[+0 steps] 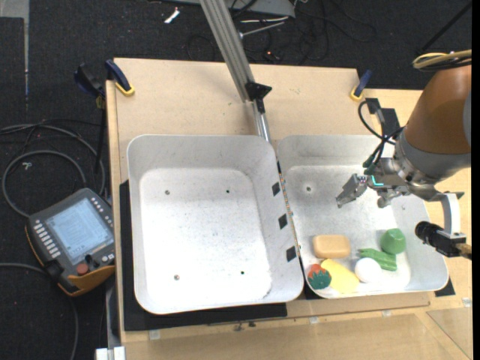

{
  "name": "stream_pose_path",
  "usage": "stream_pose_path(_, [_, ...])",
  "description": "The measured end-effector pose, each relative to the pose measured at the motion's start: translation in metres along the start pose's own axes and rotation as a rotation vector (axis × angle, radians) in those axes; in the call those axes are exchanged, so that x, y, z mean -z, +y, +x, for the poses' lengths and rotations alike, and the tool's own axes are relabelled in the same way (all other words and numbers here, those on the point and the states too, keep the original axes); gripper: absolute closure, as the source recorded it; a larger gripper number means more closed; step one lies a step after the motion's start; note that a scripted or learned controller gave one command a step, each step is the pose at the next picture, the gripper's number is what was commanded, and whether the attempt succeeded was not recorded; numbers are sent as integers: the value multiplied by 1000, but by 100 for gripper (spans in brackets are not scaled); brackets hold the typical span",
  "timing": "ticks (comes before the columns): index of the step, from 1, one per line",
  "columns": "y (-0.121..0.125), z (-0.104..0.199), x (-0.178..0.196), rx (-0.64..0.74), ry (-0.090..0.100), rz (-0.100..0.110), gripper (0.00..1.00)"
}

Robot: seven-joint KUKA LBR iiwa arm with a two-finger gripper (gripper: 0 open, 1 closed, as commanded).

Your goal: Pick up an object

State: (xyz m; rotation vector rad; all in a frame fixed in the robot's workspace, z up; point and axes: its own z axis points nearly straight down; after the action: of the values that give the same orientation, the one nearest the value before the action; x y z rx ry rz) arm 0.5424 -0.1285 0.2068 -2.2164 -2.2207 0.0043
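Observation:
Along the near edge of the right bin lie several small things: a tan block, a yellow piece, a red and green toy, a white ball and green pieces. My gripper hovers over the middle of this bin, above and behind those things, pointing left. Its fingers look spread with nothing between them.
The left bin sits beside the right one, split from it by a ridge with black clips. A slanted metal pole runs from the top to the bins' back edge. A teach pendant lies off the bench at left.

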Motion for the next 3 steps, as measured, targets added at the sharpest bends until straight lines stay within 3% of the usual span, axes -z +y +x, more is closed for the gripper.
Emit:
stream_pose_path(1, [1,0,2,-2,-1,-4,0])
stream_pose_path(2, [3,-2,-61,-3,0,1,0])
stream_pose_path(3, [4,-1,-112,-3,-2,-6,0])
